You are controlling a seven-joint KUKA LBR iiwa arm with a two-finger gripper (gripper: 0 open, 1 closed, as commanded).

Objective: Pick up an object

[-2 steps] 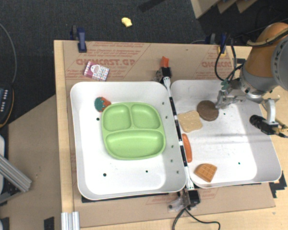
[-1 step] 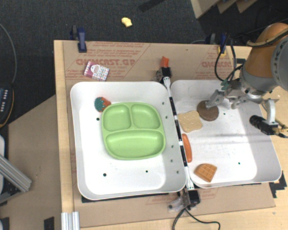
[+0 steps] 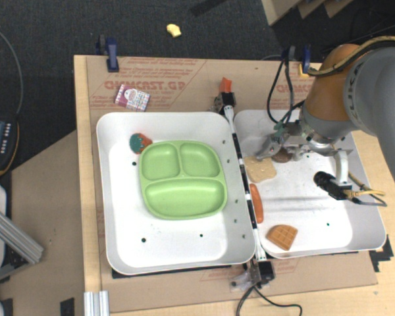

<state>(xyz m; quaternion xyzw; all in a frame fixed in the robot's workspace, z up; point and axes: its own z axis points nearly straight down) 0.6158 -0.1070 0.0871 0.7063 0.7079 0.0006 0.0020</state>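
Nearest the camera, at 6 o'clock in the right bin (image 3: 363, 241), lies a waffle-patterned square (image 3: 282, 236), well apart from the tool (image 3: 274, 147). Further in, along the wall shared with the left bin (image 3: 122, 245), an orange-red sausage shape (image 3: 257, 203) lies with its long axis running 12 to 6 o'clock. Beyond it, a tan flat piece (image 3: 261, 170), perhaps toy bread, sits at about 10 o'clock in the bin. The tool hangs low just past that piece, so the piece lies at about 7 o'clock from the tool and very near. A small dark brown lump (image 3: 284, 156) sits closer still, at about 5 o'clock and apparently touching the tool. I cannot tell whether the tool is spread or pressed together, nor whether it pinches anything. My judgement is that the lump or the tan piece is the likeliest pick, needing only a short drop or a slight shift. A green divided plate (image 3: 182, 179) fills the left bin's middle.
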